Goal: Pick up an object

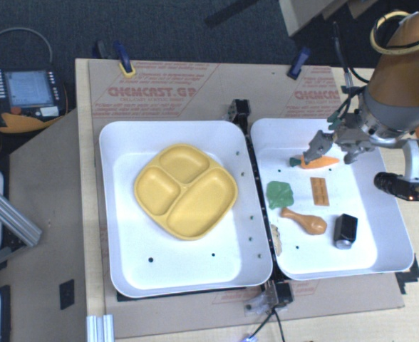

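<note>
Where the arm reaches in from the right of the camera view, your claw [334, 148] hangs over the far part of the right bin [388, 255], its fingers spread apart just above the orange carrot [319, 162]. Nothing sits between them. Nearer you in that bin lie a green piece [279, 193], a brown block [320, 191], a tan drumstick [304, 221] and a black object [345, 230]. The left bin [124, 212] holds a yellow divided plate [185, 190].

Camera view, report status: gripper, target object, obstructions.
Gripper low in right bin, over carrot; grasp unconfirmed. Green piece, brown block, drumstick, black item lie apart nearby. Yellow plate in left bin.
</note>
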Available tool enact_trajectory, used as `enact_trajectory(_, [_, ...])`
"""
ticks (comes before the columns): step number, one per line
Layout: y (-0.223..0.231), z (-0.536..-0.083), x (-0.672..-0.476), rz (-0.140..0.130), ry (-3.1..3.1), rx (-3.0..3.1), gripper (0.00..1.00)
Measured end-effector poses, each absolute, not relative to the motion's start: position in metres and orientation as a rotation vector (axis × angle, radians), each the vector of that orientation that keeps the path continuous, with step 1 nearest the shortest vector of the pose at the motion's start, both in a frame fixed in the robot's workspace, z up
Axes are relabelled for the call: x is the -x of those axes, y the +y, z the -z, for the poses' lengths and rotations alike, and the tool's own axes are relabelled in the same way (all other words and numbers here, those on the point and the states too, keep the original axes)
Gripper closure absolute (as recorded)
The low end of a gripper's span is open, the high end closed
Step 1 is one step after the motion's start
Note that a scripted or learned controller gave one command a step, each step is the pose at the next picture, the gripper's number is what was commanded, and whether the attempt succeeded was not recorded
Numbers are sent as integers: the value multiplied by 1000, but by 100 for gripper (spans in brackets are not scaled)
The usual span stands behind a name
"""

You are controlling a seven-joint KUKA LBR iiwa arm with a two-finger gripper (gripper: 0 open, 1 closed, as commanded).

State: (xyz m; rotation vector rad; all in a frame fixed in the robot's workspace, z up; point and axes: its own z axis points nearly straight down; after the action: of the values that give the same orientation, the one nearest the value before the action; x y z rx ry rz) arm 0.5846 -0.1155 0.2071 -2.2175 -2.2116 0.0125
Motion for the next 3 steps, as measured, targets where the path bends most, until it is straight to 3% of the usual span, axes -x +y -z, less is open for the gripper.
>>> enact_trajectory(1, [-115, -214, -587, 0, -2222, 2222, 0])
enact_trajectory(3, [-122, -104, -583, -5, -2217, 2218, 0])
